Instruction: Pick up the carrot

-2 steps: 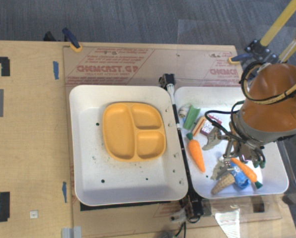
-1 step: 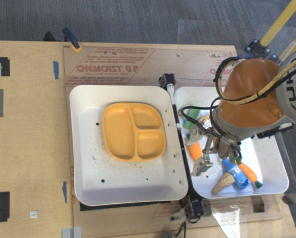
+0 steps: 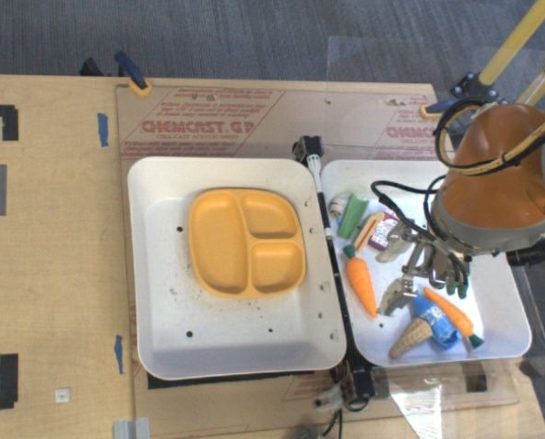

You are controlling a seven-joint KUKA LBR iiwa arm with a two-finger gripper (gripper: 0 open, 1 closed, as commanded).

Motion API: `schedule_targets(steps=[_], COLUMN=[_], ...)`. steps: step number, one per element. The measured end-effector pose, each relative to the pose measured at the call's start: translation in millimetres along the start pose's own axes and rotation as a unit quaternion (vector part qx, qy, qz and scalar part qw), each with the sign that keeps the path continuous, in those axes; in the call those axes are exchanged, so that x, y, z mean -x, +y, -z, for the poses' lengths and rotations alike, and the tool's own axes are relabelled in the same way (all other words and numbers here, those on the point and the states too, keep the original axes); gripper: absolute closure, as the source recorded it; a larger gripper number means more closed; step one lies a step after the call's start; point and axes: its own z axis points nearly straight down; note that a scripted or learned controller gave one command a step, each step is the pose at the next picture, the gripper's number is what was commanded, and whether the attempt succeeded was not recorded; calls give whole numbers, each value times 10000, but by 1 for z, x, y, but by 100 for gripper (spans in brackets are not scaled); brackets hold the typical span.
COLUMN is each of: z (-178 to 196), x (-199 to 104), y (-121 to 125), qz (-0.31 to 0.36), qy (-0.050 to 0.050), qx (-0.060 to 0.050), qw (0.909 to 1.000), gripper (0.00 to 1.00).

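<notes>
From above, the wooden desk [image 3: 53,273] carries two shallow white plastic bins side by side. The left bin [image 3: 163,337] holds a yellow-orange plastic plate with three compartments [image 3: 247,242], lying flat near its middle. The right bin [image 3: 506,332] is crowded. An orange plastic carrot with a small green top [image 3: 360,283] lies along its left side, the tip pointing toward the near edge. Just behind it are a green tube-shaped toy [image 3: 352,216] and a small purple-and-white packet [image 3: 380,234]. Toward the near right corner sit a tan waffle cone with a blue scoop [image 3: 425,328] and a second orange carrot-like toy [image 3: 454,315], touching each other.

The grey arm with its orange band [image 3: 496,176] reaches in from the right. Its metal pincer [image 3: 410,277] hangs over the right bin, just right of the carrot, fingers spread apart with nothing between them.
</notes>
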Motion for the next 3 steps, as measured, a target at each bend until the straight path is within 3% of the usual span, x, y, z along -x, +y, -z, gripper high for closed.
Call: schedule_targets(steps=[1, 2, 3], z=[0, -75, 62], x=[-20, 69, 22], y=[36, -33, -80], qz=[-408, -1988, -1481], qy=[31, -31, -56], qx=[6, -9, -2], qw=[9992, 9800, 9890], gripper=[0, 0, 0])
